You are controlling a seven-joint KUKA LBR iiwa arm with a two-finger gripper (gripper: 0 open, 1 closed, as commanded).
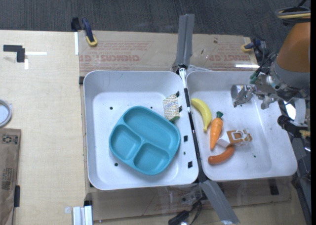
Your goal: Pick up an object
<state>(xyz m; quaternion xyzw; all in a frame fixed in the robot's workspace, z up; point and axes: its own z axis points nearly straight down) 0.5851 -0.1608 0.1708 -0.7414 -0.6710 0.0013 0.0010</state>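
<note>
Yellow banana [200, 112], orange carrot [216, 130], sausage [221, 156], small carton [239, 137], lying clustered in right bin [276, 167]

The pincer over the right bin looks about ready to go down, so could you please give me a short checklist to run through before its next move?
1. Pincer holds nothing: ok, no item shows between its fingers.
2. Finger opening: cannot tell, too small and blurred.
3. Targets in the right bin: ok, banana, carrot, sausage and small carton all lie there.
4. Pincer directly above a target: not ok, it sits over bare floor, up and right of the items.
5. Targets separated: not ok, carrot, carton and sausage crowd together; the banana lies freer, near the divider.
6. Left bin contents: ok, blue plate and packet are away from the arm.
</note>
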